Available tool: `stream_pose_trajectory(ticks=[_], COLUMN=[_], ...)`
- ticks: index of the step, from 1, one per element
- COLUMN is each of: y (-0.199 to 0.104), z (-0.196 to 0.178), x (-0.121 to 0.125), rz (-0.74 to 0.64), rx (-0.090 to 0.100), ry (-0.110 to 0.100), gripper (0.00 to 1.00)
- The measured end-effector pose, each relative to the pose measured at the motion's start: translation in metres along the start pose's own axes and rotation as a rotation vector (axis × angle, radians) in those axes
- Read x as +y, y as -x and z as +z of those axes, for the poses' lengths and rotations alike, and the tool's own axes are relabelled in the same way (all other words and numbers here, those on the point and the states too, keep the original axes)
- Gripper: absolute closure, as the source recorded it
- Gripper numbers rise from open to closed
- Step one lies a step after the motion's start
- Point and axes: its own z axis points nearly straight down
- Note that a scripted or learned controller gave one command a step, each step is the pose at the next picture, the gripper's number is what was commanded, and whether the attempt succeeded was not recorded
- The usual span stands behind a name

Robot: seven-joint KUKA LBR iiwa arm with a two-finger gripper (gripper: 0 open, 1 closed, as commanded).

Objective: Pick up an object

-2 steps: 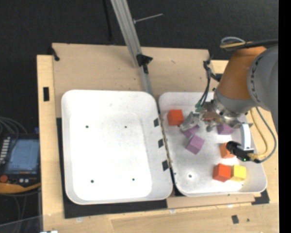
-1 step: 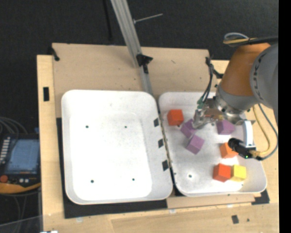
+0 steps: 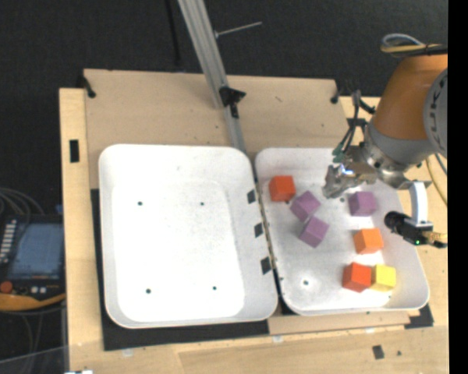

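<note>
The right bin [image 3: 296, 294] holds several small blocks. An orange block [image 3: 281, 188] lies near its left wall. Two purple blocks [image 3: 304, 206] [image 3: 314, 231] sit in the middle, and a third purple block [image 3: 363, 202] lies further right. Another orange block [image 3: 367, 241] rests below that one. An orange-red block [image 3: 357, 276] and a yellow block [image 3: 384, 276] touch near the front right corner. My gripper [image 3: 337, 184] hangs over the bin's upper middle, between the upper purple block and the right purple one. Nothing shows between its fingers.
The left bin [image 3: 175, 232] lies beside the right one, across a narrow divider with black clips [image 3: 259, 228]. A slanted metal pole [image 3: 207, 49] rises behind the bins. A pendant with a screen [image 3: 27, 255] rests off the bench at the left.
</note>
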Motion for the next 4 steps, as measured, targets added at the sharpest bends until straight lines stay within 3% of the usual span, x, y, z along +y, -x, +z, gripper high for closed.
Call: stream_pose_trajectory(ticks=[1,2,4], y=[0.001,-0.054,-0.16], z=[-0.054,-0.06,-0.045], x=[0.002,-0.009,-0.054], rz=[-0.006,-0.012,-0.011], rx=[0.0,0.003,0.002], ry=[0.002,-0.004,-0.006], gripper=[1.0,1.0,1.0])
